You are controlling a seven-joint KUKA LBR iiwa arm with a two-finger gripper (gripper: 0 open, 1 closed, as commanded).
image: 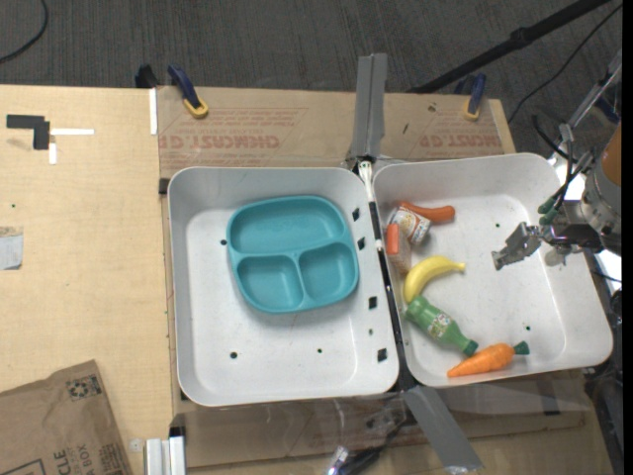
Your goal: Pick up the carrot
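Observation:
The carrot [485, 358], orange with a green top at its right end, lies near the front edge of the right bin [554, 310]. My gripper [513, 246] hovers in the right middle of that bin, up and to the right of the carrot and well apart from it. Its fingers [502, 256] stand open with nothing between them. The arm [593, 211] comes in over the bin's right rim.
In the right bin a green bottle [441, 327] lies just left of the carrot. A banana [429, 274], a small can [410, 226] and an orange-red piece [433, 212] lie farther back. The left bin [198, 305] holds a teal divided plate [293, 253].

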